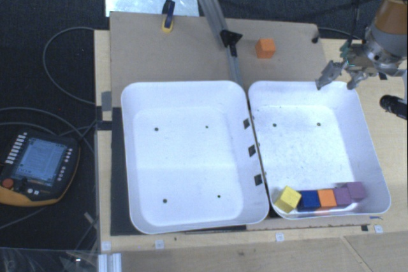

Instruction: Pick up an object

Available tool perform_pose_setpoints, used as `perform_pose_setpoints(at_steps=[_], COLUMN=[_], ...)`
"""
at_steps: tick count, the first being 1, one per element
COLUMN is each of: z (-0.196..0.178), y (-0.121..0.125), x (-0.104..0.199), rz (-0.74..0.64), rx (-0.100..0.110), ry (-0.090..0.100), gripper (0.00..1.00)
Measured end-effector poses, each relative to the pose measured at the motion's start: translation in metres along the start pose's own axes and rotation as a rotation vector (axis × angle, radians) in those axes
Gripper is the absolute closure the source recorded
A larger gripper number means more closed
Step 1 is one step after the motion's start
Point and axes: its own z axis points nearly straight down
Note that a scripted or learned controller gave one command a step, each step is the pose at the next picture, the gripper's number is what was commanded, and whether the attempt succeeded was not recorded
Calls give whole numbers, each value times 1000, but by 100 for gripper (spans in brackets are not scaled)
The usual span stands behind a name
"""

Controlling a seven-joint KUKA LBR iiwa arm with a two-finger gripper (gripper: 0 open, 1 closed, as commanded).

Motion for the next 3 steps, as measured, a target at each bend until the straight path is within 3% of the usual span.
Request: perform_pose_setpoints(at_steps=[1,2,3], z=[141,137,17], y=[-52,-35,-108], x=[-20,71,54], rz=[9,-5,8], rx=[8,1,-5], ry=[2,6,-1], gripper=[0,0,0])
